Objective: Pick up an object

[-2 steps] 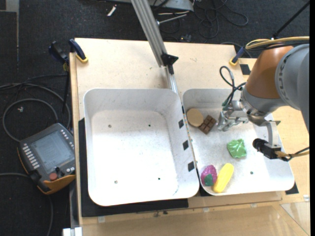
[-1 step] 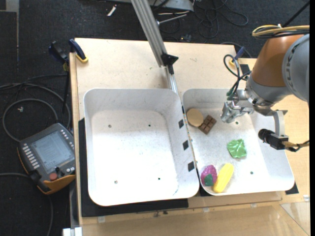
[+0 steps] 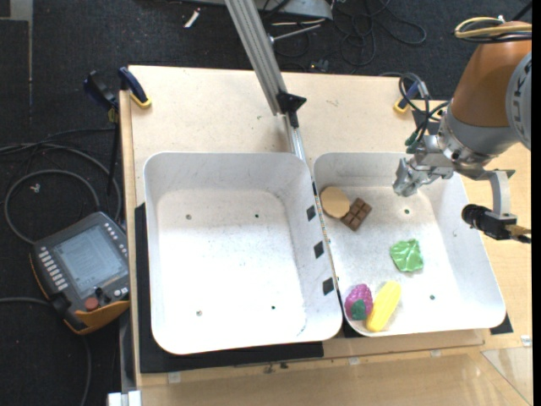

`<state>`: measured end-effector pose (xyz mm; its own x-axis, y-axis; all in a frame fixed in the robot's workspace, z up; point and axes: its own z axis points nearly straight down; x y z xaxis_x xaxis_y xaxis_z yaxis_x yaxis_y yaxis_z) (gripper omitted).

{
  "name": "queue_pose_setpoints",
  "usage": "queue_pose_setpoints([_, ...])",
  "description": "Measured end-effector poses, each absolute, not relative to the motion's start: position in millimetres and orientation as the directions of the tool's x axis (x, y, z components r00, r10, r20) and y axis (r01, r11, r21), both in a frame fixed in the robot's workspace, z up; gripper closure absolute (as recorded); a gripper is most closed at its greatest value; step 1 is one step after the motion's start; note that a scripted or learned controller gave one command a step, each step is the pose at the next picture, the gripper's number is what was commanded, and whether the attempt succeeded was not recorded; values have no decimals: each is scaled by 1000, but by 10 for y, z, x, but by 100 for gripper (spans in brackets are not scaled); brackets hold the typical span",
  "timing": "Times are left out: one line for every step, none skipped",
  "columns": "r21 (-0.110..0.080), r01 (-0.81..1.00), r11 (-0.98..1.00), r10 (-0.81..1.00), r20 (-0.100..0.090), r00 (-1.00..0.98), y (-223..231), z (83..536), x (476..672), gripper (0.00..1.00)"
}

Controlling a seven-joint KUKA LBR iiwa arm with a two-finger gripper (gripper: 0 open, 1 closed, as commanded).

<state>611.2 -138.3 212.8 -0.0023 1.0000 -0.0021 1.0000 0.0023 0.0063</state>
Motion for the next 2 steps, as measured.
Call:
queue_pose_setpoints([6,1000,3,1000,-2,-3,-1382,2500,6125,100])
queue_pose_setpoints([-1,1000,7,1000,1,-7,-949,2511,6028,100])
